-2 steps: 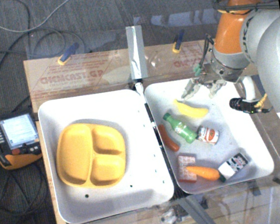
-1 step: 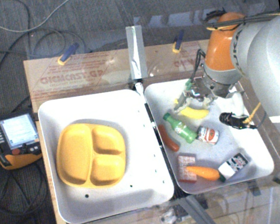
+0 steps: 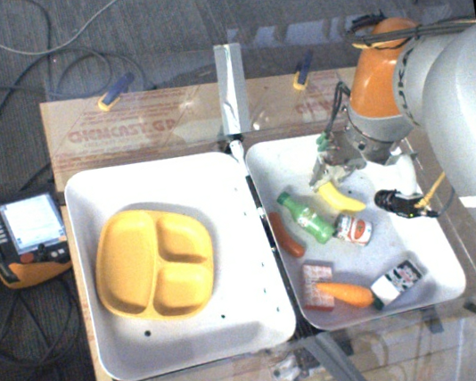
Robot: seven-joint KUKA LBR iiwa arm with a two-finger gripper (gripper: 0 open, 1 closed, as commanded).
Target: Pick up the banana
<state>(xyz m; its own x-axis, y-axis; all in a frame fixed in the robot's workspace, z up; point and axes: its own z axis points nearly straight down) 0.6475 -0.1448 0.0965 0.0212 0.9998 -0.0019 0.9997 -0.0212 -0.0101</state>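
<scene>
1. The gripper [image 3: 329,170] hangs over the far part of the right bin [image 3: 427,239]. From this slanted view I cannot tell how wide it stands or whether it has hold of anything.
2. The banana [image 3: 341,198] lies just on the near side of the gripper, with its far tip close under it. Whether the two touch is unclear.
3. Risk: the green bottle [image 3: 307,217] lies just left of the banana, and the red-and-white can [image 3: 354,230] sits right at its near end. A grip set slightly off could catch the bottle or shove the can.
4. Risk: a hold taken at the tip rather than the middle would probably let the curved fruit swing or slip out on the lift.
5. Room: the bin floor to the gripper's right and on its far side looks bare up to the wall, so there is slack there. The left is crowded by the bottle and a thin red thing [image 3: 285,235] along the rim.
6. Straight up looks open. The carrot [image 3: 347,294] and small box [image 3: 398,278] lie well apart on the near side and should not interfere.
</scene>
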